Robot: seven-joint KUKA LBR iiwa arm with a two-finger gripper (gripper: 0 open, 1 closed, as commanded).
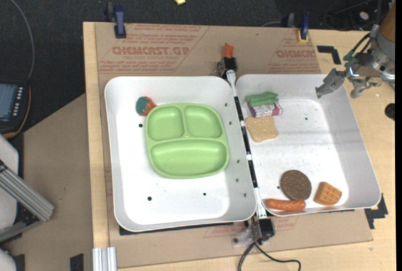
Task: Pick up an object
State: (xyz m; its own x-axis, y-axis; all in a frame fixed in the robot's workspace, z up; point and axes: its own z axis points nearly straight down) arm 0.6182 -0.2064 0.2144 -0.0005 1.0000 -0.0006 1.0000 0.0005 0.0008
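My gripper (pixel 344 86) hangs over the far right corner of the right bin (pixel 342 138), open, with nothing between its fingers. In that bin lie a green packet (pixel 261 99) on a pink block (pixel 266 110) at the far left and a slice of toast (pixel 262 129) just in front of them. A round brown cookie (pixel 295 184), a small waffle (pixel 328 193) and a sausage (pixel 286 205) lie near the front edge. All of them are well apart from the gripper.
The left bin (pixel 125 169) holds a green divided plate (pixel 186 139) and a small red and green fruit (pixel 146 105) at its far left corner. A clamp (pixel 228 62) sits between the bins at the back. The bins rest on a cardboard sheet (pixel 169 46).
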